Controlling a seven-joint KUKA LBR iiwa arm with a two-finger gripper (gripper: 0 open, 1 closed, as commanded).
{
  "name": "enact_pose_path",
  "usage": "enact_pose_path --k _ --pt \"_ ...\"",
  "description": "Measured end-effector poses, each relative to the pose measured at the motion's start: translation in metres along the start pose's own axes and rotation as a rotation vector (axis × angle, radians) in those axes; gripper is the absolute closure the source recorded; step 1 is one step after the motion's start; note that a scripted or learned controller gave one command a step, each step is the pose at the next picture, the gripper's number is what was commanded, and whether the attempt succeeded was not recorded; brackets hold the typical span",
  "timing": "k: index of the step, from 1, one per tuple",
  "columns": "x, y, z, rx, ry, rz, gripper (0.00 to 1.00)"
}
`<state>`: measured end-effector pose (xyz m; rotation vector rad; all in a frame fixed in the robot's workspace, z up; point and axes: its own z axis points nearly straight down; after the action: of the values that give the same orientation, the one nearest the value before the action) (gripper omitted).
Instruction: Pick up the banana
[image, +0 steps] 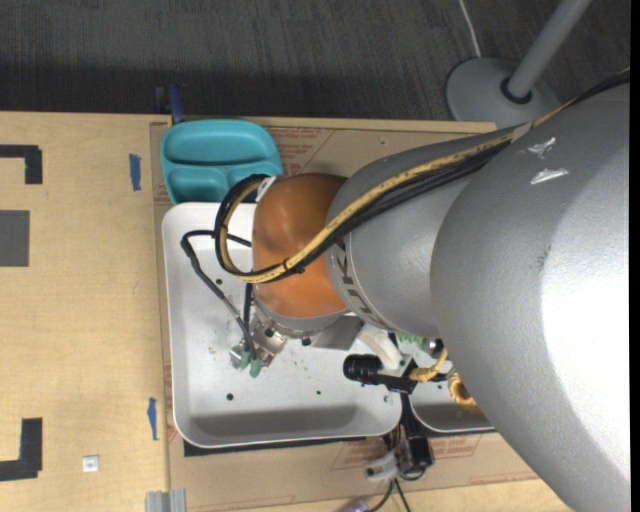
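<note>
The grey arm (500, 280) sweeps in across the right bin (450, 420) and reaches over the left bin (190, 400), its orange band (295, 250) hanging above that bin's middle. The gripper (248, 355) points down at the left bin's floor, a little toward its near left part, with small green-tipped parts at its end close to the white surface; from this slant it cannot be told whether the gripper is open or closed, and nothing can be seen held in it. Black cables (225, 235) loop from the band out over the left bin's far half. The bin's floor bears a few dark specks (300, 368) near the gripper. The banana (462, 390) seems to be the small yellow-orange piece to the right of the left bin, inside the right bin, peeping from under the arm's edge; most of it is hidden, so its lie cannot be told. It is well apart from the gripper. A teal tray (220, 155) touches the left bin's far rim. The brown tabletop (80, 300) left of the left bin carries blue tape marks (135, 172).
</note>
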<state>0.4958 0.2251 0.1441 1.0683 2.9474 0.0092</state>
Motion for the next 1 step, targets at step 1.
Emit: enact_pose_path --k 1 --pt "-0.0003 0.0009 -0.0099 -0.003 -0.001 0.000 1.00"
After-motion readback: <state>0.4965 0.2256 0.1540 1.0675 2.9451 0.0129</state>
